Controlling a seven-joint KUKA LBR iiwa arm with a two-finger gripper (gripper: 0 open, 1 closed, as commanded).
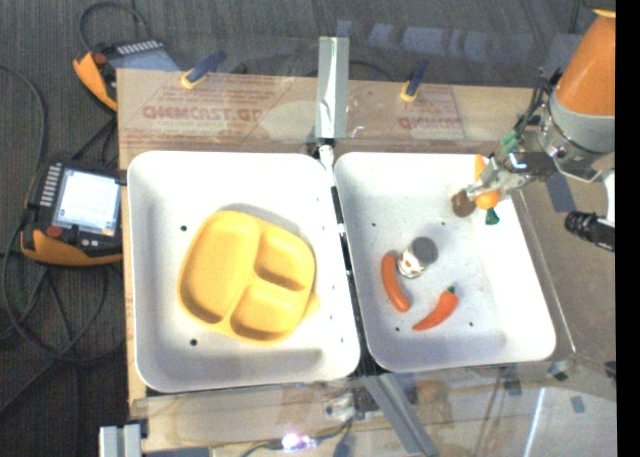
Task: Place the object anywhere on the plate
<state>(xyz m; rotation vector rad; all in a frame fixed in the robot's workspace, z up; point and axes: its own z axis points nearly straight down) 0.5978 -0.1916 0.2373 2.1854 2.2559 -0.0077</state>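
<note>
1. The yellow divided plate lies in the left bin, left of the frame's centre.
2. The right bin holds a red sausage, a red chili pepper and a small grey-capped object, all close together at its lower middle.
3. The gripper hovers over that bin's upper right corner, against a brown-and-orange thing; I cannot tell its opening.

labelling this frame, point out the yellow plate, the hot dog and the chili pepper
yellow plate (pixel 250 275), camera view, centre divider
hot dog (pixel 395 282), camera view, middle of its length
chili pepper (pixel 436 314), camera view, red body
</note>
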